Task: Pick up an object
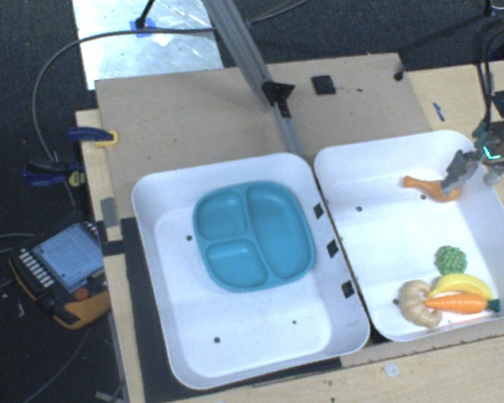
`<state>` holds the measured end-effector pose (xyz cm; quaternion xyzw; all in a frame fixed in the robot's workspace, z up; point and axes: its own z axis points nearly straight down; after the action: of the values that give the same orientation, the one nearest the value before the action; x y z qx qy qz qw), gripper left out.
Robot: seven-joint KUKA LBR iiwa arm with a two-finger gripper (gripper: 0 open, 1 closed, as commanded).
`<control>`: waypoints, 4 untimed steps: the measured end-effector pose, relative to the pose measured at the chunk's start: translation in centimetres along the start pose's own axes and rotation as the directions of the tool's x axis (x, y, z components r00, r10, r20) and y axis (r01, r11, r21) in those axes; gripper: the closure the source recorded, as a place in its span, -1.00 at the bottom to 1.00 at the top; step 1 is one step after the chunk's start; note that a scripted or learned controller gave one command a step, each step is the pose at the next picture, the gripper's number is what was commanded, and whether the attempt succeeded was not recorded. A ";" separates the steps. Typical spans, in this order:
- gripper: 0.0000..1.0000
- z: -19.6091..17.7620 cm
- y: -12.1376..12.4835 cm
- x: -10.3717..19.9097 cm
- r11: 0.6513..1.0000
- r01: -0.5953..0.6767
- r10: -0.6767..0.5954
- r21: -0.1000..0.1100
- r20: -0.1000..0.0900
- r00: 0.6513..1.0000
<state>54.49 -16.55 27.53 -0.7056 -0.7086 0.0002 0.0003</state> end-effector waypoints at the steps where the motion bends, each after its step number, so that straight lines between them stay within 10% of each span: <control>1: -1.00 -0.1 0.1 0.0 1.000 0.001 -0.001 -0.003 0.001 1.000; 4: -1.00 15.8 0.9 1.2 1.000 -0.002 0.002 0.000 0.000 1.000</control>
<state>55.39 -15.33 11.72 -0.7065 -0.7077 0.0000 0.0002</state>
